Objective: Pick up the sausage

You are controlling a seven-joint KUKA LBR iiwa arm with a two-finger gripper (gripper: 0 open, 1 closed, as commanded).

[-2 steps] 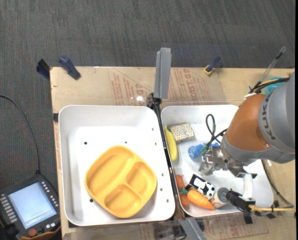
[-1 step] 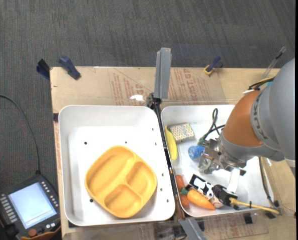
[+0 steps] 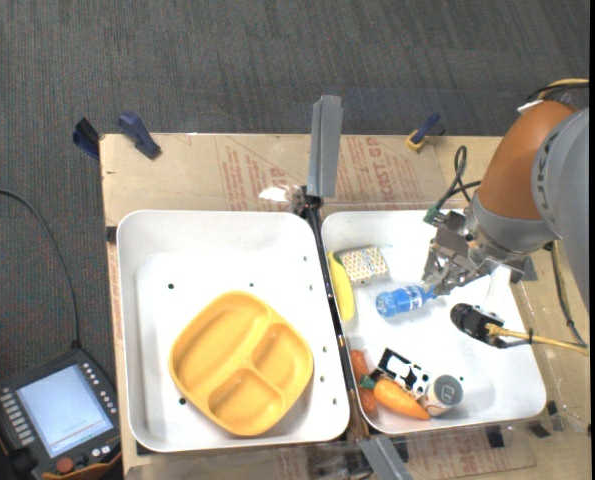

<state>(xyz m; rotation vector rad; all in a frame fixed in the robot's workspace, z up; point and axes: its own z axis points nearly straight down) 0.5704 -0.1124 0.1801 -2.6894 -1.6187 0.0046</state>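
I'm over the right-hand shallow white bin (image 3: 530, 373), reaching in from the right, my two-finger gripper (image 3: 439, 280) low above its upper middle. My fingertips sit right at the cap end of a small clear plastic bottle with a blue label (image 3: 401, 301), which lies on its side; nothing is between my fingers, and I can't tell whether the jaws are spread or closed from this angle. The reddish-brown sausage (image 3: 360, 366) lies along the bin's left wall near the bottom, well apart from me, just beside an orange carrot (image 3: 400, 399) and a black-and-white box (image 3: 404, 370). A yellow banana (image 3: 342, 288) lies higher along the same wall, next to a pale mesh-patterned sponge (image 3: 364, 263). The left white bin (image 3: 142, 238) holds a yellow three-compartment plastic tray (image 3: 241, 363).
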